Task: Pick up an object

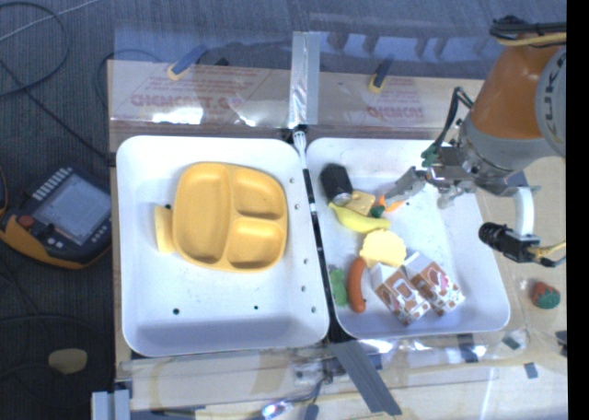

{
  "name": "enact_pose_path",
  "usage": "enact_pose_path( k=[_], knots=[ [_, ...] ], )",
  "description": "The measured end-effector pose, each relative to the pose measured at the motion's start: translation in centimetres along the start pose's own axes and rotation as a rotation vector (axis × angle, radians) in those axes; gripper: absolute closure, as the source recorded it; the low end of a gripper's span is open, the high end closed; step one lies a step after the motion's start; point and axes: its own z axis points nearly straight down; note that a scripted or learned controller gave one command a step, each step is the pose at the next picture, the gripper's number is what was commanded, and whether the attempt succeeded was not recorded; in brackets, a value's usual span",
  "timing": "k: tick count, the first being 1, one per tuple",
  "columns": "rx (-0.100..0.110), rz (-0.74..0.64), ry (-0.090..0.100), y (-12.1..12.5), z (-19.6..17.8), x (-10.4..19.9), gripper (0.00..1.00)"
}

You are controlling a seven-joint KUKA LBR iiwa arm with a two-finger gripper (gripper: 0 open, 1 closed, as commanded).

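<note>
The arm's upper part is cut off at the right edge, and its grey wrist hides part of the right bin's (479, 312) far corner. The gripper (398, 195) reaches leftward over that bin; its tips blur against the items below, so whether they are apart or together cannot be told. Just under them sit a banana (354, 218) and a black cylinder (335, 181) — the small orange-and-green bits beside them are too small to identify. Nearer the front lie a yellow lump (383, 248), two red-and-white cartons (419, 292) and an orange sausage-shaped piece (357, 284), apart from the gripper. The left bin (147, 317) holds a yellow divided plate (229, 215).
</note>
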Motion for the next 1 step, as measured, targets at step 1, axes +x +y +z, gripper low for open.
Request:
enact_pose_path(
  k=[1],
  knots=[
    [-0.002,-0.420,-0.003,7.52,10.41,2.42,0.00]
  ],
)
